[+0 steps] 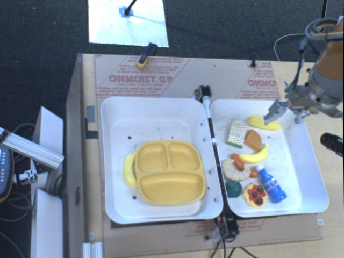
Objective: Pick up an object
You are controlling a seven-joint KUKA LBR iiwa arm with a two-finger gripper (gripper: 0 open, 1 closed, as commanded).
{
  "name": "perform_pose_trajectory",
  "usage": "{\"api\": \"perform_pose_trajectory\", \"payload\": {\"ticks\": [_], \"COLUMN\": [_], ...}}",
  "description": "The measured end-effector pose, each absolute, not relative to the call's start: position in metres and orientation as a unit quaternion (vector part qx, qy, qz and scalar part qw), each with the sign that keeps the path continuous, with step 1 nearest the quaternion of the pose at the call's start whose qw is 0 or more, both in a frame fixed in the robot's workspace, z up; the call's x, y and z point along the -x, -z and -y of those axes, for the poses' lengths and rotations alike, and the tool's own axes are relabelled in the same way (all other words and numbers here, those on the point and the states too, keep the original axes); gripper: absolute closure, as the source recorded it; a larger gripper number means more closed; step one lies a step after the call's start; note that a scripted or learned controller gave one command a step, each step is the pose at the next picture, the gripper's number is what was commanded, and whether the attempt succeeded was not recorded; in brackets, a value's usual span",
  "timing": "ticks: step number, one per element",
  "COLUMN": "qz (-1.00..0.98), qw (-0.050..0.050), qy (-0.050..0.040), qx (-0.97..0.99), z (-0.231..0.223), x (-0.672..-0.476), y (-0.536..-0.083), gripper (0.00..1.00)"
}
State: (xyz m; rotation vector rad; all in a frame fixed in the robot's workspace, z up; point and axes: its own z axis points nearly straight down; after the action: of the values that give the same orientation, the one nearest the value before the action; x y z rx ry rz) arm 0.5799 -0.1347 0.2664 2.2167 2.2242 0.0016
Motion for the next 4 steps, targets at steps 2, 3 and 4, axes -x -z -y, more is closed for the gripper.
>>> {"api": "perform_pose_trajectory", "payload": {"ticks": [2, 3, 4], "qz": [-0.709, -0.709, -0.708], "qw": [0.009, 0.012, 0.001], "qy": [-0.0044, -0.0064, -0.0009], "qx": [-0.705, -0.705, -0.706], "z": [0.157, 0.158, 0.107], "x": [-0.668, -0.67, -0.58], "y": [-0.102, -0.114, -0.168], "gripper": [0.0, 1.0, 1.0]}}
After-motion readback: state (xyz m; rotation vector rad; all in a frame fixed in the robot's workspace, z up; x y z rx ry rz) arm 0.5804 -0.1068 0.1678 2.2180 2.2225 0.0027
